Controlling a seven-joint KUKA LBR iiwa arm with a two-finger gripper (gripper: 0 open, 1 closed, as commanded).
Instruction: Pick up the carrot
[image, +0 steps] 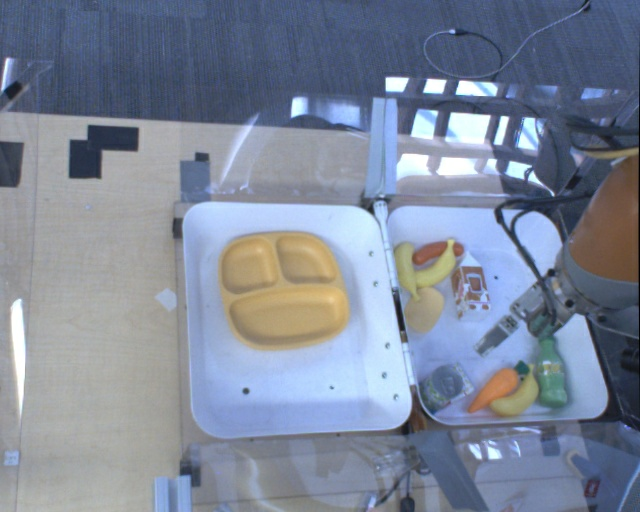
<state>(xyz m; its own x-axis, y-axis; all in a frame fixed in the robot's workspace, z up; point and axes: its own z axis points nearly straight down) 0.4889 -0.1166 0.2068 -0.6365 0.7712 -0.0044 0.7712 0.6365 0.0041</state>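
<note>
The carrot (496, 388) lies in the right bin (588, 405), near its front edge, orange body pointing toward the front-left and its green top toward the upper right. It touches a yellow banana (517, 399) that curves along its right and lower side, and a green bottle (549, 372) stands just beside that, further right. To the carrot's left sits a round grey object (445, 384), close but apart from it.

The gripper (497, 337) hangs above and slightly behind the carrot, apart from it, with bare white bin floor showing between them. Its grey fingers point down-left from the wrist; whether they are spread or closed cannot be told from this angle, and nothing is seen between them. The arm (605, 240), with its orange band, comes in from the right.

Further back in the right bin lie a second banana (404, 270), a red item (433, 251), a beige piece (424, 309) and a small printed packet (471, 287). The left bin (205, 400) holds a yellow divided tray (284, 288).
</note>
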